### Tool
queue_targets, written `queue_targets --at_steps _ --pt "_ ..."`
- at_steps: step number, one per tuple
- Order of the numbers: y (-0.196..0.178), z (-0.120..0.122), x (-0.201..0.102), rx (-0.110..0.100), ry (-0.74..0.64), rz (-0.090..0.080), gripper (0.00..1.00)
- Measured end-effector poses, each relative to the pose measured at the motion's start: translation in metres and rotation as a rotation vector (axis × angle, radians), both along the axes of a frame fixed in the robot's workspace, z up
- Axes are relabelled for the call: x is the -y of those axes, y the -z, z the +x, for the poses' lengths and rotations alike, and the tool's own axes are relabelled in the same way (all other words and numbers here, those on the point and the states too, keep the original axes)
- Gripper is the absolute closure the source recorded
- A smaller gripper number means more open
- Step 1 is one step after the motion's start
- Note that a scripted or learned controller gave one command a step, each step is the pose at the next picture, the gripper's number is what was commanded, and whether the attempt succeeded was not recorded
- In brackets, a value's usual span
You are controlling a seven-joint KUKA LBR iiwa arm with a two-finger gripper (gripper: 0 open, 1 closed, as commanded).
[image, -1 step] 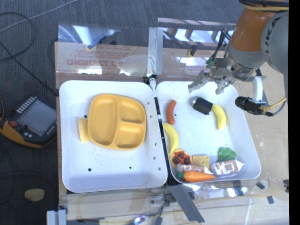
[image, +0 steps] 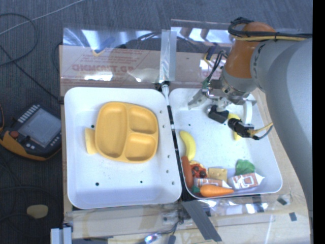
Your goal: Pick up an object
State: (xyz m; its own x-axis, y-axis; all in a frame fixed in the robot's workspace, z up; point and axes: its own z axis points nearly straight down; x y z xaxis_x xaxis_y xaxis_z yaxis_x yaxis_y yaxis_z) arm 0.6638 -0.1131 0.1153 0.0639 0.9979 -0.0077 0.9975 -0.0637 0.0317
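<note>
Well, the jaws — spread or pinched, I cannot tell — hang over a smooth bin (image: 223,142) with 1 curved banana (image: 189,144).

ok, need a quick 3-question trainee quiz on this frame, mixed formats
1. Multiple choice: the yellow divided plate lies in
A) the bin on the view's left
B) the bin on the view's right
C) neither bin, on the bench
2. True or false: the banana lies in the same bin as the yellow divided plate.
3. Fill in: the end effector is over the bin on the view's ____.

Key: 1 A; 2 false; 3 right.
</note>
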Motion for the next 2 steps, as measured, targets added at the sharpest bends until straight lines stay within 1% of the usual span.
queue_targets --at_steps 1,2 --pt "0.008 0.001 0.008 0.003 -0.046 -0.003 0.00" --pt "0.024 -0.079 -0.008 -0.018 -0.244 0.001 0.00"
